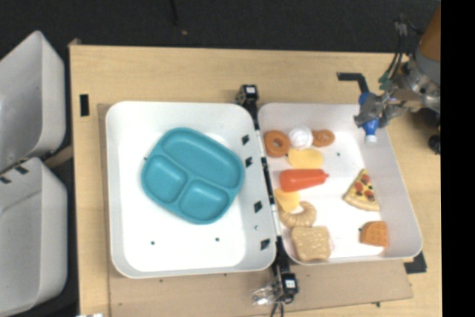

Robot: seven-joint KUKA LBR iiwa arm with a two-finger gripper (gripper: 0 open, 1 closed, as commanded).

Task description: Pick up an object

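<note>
Several toy foods lie in the right bin (393,182): a brown donut (276,143), a white round piece (300,137), a small orange ring (323,137), a yellow piece (306,158), a red-orange carrot (302,179), a pizza slice (361,191), a toast slice (310,243) and an orange chunk (375,234). My gripper (370,122) hangs over the bin's far right corner, apart from all the foods. Nothing is seen held in it.
A blue divided plate (193,174) lies in the left bin (122,234). A tan pretzel-like piece (300,216) and a yellow wedge (286,200) sit by the divider between the bins. The arm (419,85) comes in from the right edge.
</note>
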